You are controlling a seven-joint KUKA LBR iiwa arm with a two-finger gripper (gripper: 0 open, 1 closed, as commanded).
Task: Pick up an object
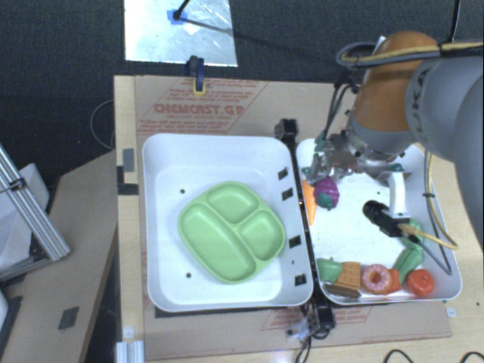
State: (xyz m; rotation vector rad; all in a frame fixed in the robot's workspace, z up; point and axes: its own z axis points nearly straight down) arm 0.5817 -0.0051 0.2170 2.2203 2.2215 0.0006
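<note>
Two white bins sit side by side on the bench. The left bin (162,203) has a green divided plate (231,231) in its middle. The gripper (327,174) is over the right bin (446,278), at about 10 o'clock from that bin's centre. A purple and green toy (327,193) is just below the gripper, touching it; whether it is gripped is not clear. A pink donut (376,278), a red tomato (420,280) and a waffle piece (348,276) lie along the 6 o'clock side.

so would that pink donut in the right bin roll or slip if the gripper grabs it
The donut lies flat, so it probably won't roll. Its glossy look suggests hard toy plastic, likely light but slippery. It sits packed between the waffle piece and tomato, so a push may jostle them.
</note>
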